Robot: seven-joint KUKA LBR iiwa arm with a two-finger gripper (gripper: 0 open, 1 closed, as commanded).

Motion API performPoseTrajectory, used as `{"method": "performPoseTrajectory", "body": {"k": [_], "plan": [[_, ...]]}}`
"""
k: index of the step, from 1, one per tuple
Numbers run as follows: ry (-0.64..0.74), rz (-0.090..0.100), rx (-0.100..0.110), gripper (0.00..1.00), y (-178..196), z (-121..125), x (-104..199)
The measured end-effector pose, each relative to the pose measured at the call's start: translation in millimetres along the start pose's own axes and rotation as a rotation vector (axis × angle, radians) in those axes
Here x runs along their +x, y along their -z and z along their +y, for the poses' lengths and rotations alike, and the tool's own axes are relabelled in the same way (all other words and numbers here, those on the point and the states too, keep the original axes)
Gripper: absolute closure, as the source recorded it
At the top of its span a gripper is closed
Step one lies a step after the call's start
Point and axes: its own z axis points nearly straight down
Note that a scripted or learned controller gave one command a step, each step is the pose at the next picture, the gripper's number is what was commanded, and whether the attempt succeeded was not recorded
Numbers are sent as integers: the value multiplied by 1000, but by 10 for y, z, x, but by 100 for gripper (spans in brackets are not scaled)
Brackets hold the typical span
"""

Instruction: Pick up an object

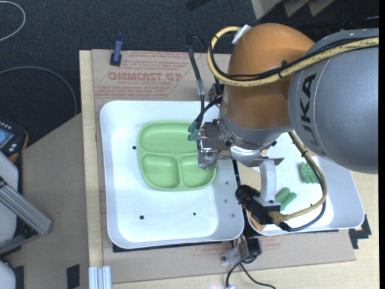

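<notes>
A light green divided plate (165,158) lies in the left bin (120,179), toward its right side. My gripper (206,152) hangs over the plate's right edge, close to the wall between the two bins. The bulky wrist with its orange band (264,77) hides most of the gripper from above. I see nothing clearly held in it. In the right bin (343,212), a small green ridged piece (308,173) and a pair of green rounded pieces (284,197) lie beside the arm.
The arm covers much of the right bin. Black and yellow cables (283,215) loop down from the wrist over the right bin's front corner. A cardboard sheet (144,74) lies behind the bins. Bare white floor shows in the front of the left bin.
</notes>
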Motion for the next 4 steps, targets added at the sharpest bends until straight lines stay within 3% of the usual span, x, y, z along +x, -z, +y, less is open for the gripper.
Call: {"method": "performPoseTrajectory", "body": {"k": [1, 2, 3, 4], "plan": [[3, 6, -24, 100, 1098, 22, -318], [10, 3, -2, 100, 591, 7, 131], [0, 2, -4, 100, 415, 12, -361], [2, 6, -29, 100, 1939, 16, -767]]}}
